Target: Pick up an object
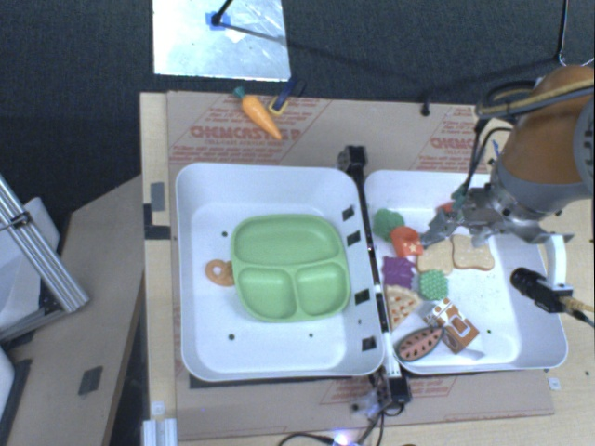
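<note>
The arm enters from the right and reaches into the right bin [535, 347]. The gripper [437, 233] sits low at the bin's upper left area, just beside a red-orange toy [406, 241]; whether the fingers are released or clenched cannot be determined, and no object is seen between them. A dark green toy [387, 220] lies near the divider. Below it lie a purple piece [398, 271], a green textured piece [433, 284], a waffle-like piece [401, 303], a tan bread-shaped piece [471, 255] and a brown oval [419, 343]. The left bin [200, 342] contains a green divided plate [288, 266] and a small pretzel [219, 272]. An orange carrot [259, 115] rests on the counter [112, 249] behind the bins.
</note>
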